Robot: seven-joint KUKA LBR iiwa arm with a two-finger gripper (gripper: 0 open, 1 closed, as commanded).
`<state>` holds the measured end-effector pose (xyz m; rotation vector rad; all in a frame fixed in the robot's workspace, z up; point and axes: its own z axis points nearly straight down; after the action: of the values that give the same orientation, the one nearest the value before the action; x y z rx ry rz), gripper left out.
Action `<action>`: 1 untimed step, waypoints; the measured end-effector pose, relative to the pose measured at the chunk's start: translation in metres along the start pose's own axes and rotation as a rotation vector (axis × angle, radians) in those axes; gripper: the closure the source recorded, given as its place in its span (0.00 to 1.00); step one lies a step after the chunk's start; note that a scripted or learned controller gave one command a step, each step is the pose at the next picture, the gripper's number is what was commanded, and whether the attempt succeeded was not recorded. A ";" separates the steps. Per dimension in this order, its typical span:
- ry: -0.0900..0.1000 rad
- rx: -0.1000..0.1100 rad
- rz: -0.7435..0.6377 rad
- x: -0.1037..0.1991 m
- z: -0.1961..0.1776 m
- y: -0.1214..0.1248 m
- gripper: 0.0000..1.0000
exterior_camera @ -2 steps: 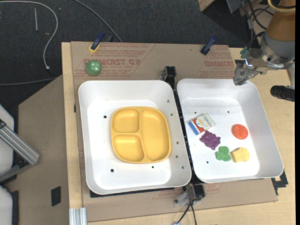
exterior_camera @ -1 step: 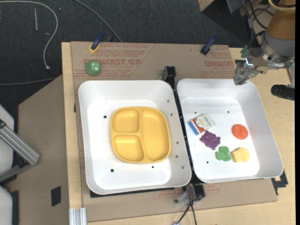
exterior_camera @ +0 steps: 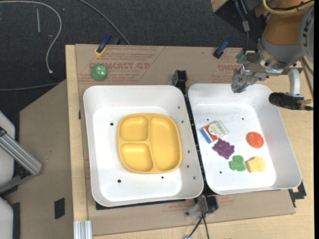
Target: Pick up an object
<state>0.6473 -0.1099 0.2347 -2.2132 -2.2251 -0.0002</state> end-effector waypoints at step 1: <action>0.000 0.001 0.001 0.046 -0.004 -0.026 1.00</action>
<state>0.6211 -0.0639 0.2393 -2.2134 -2.2240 0.0002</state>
